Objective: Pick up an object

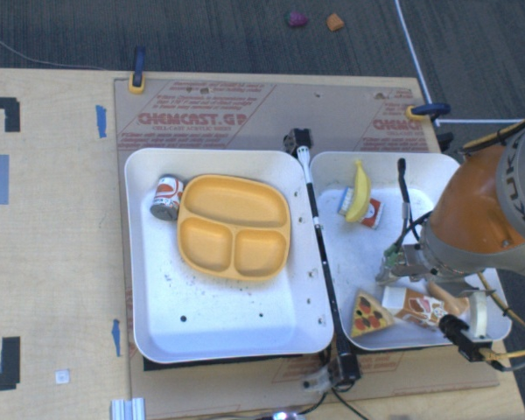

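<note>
Where the right bin narrows, banana lengthwise, upright.

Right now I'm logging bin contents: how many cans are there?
1: a can lies in the left bin, touching the yellow tray. The arm may hide others.

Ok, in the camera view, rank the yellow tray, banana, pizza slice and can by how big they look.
1. yellow tray, by far the largest
2. banana
3. pizza slice, looks close to the banana, so that order is unsure
4. can, partly hidden by the tray's edge
</note>
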`<state>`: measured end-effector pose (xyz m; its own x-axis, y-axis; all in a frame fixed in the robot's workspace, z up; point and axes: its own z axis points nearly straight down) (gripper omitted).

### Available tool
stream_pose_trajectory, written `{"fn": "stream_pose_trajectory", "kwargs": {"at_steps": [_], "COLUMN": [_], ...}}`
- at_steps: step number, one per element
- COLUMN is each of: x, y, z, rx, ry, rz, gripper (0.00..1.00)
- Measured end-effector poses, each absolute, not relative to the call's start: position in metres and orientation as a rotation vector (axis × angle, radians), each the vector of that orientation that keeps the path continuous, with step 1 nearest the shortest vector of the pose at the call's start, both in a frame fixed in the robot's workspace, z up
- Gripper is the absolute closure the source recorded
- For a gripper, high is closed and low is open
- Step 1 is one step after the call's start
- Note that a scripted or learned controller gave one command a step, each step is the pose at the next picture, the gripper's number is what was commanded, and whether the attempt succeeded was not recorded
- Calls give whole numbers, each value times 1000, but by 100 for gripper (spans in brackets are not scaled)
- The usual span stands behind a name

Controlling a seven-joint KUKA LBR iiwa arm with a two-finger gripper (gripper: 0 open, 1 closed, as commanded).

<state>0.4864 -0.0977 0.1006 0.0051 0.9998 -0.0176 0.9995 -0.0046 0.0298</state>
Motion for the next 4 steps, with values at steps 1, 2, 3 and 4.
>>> {"fn": "stream_pose_trajectory", "kwargs": {"at_steps": [1,2,3,4], "x": [486,483,485,485], "y": [-98,-97,-102,-101], "z": [100,89,101,100], "rx": [2203,2213,2206,2206], "ry": [2193,2212,2195,2196], "rz": [13,11,10,10], "gripper": [0,0,100,0]}}
